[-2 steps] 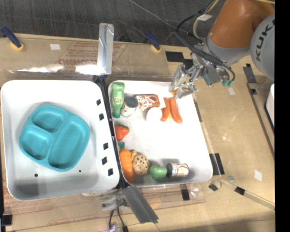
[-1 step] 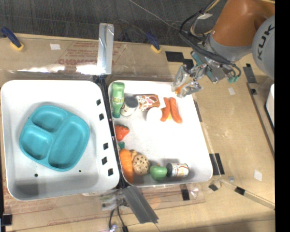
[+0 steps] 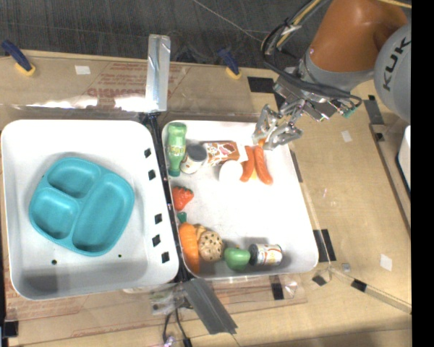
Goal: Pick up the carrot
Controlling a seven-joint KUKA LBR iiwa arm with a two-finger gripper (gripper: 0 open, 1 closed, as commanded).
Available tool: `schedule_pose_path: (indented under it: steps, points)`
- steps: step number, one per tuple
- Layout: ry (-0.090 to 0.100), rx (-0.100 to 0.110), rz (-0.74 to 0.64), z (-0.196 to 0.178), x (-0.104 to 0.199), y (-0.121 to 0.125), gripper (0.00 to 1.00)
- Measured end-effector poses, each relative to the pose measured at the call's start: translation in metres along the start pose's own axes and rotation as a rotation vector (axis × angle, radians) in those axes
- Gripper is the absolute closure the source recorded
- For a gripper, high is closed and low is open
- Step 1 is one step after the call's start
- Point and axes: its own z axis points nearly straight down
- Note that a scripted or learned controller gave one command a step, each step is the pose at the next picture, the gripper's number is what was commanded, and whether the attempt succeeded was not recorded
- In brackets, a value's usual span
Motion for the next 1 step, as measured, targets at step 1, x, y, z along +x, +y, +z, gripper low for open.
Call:
schedule_pose_path:
  steps: [1]
  points:
    - [-0.001,0.002,-0.381,0.0055,0.0037,-0.0030,1.00]
